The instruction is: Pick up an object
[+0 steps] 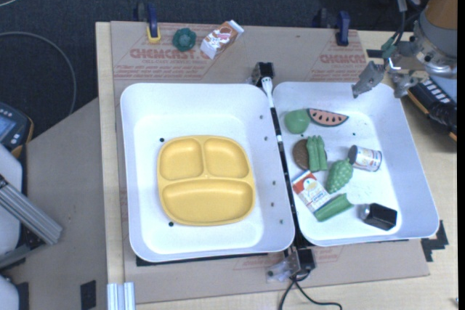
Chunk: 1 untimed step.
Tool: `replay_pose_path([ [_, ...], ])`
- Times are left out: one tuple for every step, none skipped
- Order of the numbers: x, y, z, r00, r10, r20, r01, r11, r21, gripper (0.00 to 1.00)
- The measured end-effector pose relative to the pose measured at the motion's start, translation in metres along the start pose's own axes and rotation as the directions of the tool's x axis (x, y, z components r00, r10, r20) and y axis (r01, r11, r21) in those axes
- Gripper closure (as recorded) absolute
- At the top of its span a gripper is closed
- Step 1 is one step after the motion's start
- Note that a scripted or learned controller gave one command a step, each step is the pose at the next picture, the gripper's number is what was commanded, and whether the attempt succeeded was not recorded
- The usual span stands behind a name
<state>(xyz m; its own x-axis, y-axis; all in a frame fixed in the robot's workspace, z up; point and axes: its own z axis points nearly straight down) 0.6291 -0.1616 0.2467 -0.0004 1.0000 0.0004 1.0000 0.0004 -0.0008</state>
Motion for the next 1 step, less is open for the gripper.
replay_pose_path([
  [0.059, -0.0623, -0.0246, 1.0, -0.004, -0.003, 0.004, 1.0, 0.003, 0.0],
])
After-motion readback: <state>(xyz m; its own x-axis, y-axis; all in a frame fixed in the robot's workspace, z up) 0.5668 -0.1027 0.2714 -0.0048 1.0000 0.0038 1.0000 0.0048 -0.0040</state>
